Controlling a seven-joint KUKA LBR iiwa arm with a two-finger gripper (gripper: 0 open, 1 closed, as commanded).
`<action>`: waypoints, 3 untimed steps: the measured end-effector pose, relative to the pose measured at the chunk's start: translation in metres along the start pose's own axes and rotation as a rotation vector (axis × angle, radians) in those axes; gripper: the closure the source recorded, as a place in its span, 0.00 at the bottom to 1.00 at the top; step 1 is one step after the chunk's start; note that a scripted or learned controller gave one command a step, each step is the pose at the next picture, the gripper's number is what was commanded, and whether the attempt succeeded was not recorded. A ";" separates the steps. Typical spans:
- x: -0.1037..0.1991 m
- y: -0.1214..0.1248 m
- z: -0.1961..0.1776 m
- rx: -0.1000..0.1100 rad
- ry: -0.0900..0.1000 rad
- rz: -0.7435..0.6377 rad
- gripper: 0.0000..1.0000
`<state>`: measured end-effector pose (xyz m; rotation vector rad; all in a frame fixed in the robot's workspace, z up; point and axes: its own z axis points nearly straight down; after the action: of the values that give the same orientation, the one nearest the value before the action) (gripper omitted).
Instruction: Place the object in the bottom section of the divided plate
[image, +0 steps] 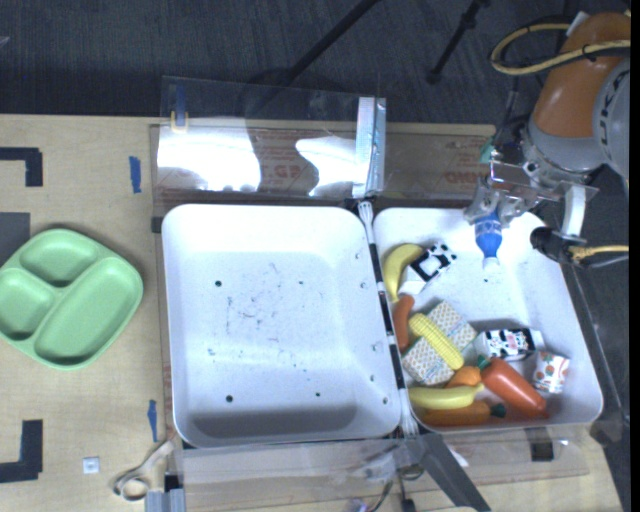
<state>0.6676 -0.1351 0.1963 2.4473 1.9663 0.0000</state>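
White bins (270, 225): two; green divided plate (68, 298): one.

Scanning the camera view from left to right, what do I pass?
Green divided plate → left white bin → right white bin with its heap of toy food, the end effector hanging above its far side.

Looks like a robotics lab. Shows a wooden bench (80, 170) marked with black tape corners (25, 165) and blue tape (135, 173), two white bins (200, 230) side by side, a clear panel (270, 145) at the far edge, loose cables (520, 45) far right, dark carpet (250, 40) and stand legs (330, 45) beyond.
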 end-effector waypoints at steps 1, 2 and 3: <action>0.010 -0.133 0.023 0.002 0.003 -0.218 1.00; 0.098 -0.173 0.012 0.003 0.004 -0.555 1.00; 0.169 -0.118 0.012 0.002 0.002 -0.182 1.00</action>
<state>0.5888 0.0549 0.1842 2.2598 2.1828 0.0005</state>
